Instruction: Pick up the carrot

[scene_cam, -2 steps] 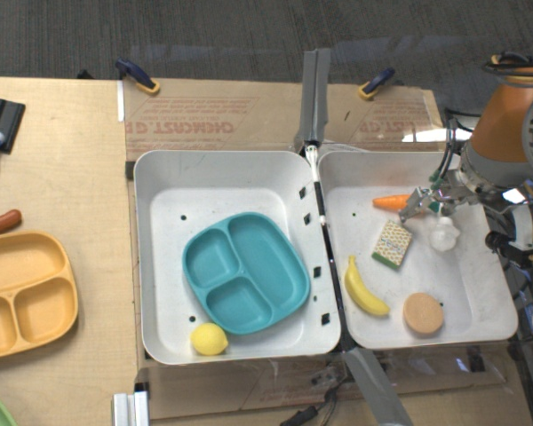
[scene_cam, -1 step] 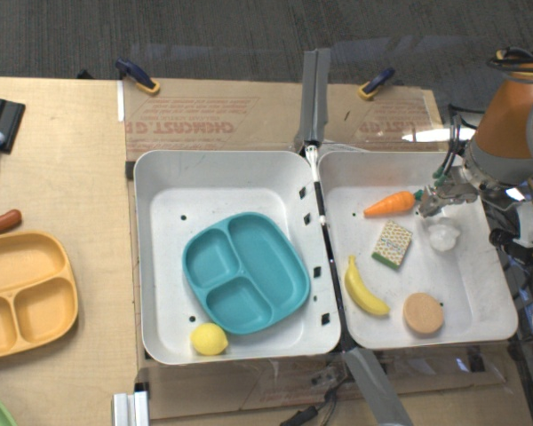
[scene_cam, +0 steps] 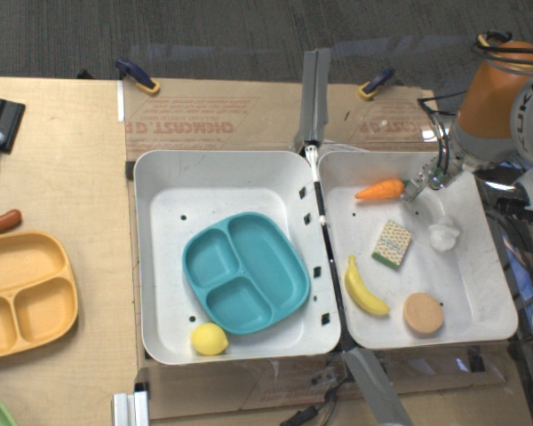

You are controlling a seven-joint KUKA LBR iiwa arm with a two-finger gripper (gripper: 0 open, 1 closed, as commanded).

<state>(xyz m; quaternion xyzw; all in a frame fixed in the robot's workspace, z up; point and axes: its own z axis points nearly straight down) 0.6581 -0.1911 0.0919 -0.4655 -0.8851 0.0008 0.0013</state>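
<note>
Orange carrot (scene_cam: 379,190): lies in the right bin (scene_cam: 480,264), just left of the pincer (scene_cam: 419,187).
Pincer: low over the bin's far side; open or closed, I cannot tell.
Sponge (scene_cam: 392,244): below-left.

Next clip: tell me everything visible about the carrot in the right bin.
The carrot is small, bright orange and smooth, likely a plastic toy. It tapers to a point at its left end and is thicker on the right. It lies flat on the floor of the right bin, near the far wall, roughly crosswise. The gripper sits just beside its thick end; whether they touch is unclear. Nothing else touches it; the sponge lies apart, nearer the camera.
</note>
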